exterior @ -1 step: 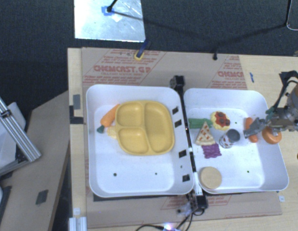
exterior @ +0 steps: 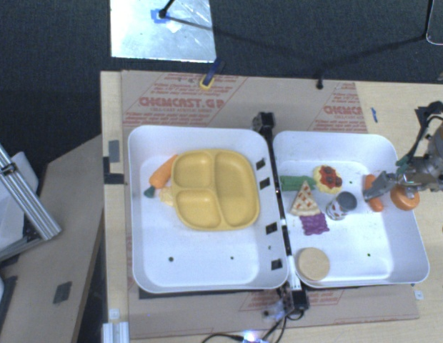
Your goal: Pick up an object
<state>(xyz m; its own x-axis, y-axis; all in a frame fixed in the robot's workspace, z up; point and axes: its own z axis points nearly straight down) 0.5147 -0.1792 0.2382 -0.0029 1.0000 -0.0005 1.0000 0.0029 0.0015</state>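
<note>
My gripper [exterior: 376, 186] hangs over the right side of the right bin [exterior: 404, 263], reaching in from the right edge. An orange object [exterior: 374, 203] lies right under or against the gripper tip and is partly hidden by it; whether it is gripped is unclear. To the left in the same bin lie a small grey can [exterior: 342, 206], a pizza slice [exterior: 304, 200], a yellow and red toy food [exterior: 327, 178], a green piece [exterior: 294, 183], purple grapes [exterior: 314, 224] and a tan round disc [exterior: 314, 264].
The left bin [exterior: 146, 256] holds a yellow divided plate [exterior: 211, 189], with a carrot [exterior: 162, 172] against the plate's left rim. A black divider with clips [exterior: 275, 199] runs between the bins. The arm's orange band [exterior: 405, 198] sits over the right bin's right wall.
</note>
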